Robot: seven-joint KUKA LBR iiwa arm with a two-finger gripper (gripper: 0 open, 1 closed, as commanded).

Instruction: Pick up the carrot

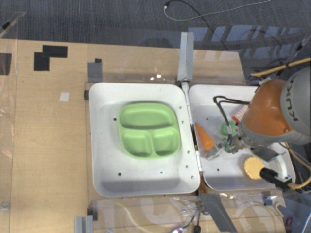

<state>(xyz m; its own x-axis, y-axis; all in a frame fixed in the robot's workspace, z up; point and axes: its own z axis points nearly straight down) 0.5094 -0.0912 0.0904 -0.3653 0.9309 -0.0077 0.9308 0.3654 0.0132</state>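
Two white bins on the tabletop (43, 144). Left bin (104, 178) — one green divided plate (148, 130). Right bin (216, 176) — one carrot (204, 138) against its left wall, one round yellow biscuit-like piece (252, 167) at lower right. Gripper (219, 148) just right of the carrot, possibly touching; whether open or closed I cannot tell.

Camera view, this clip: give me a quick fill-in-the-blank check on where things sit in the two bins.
1. The green divided plate lies in the ____ bin.
2. The carrot lies in the ____ bin, near the wall between the bins.
3. The plate has ____ compartments.
4. The tool is beside the carrot, whose colour is ____.

Missing words: left; right; three; orange
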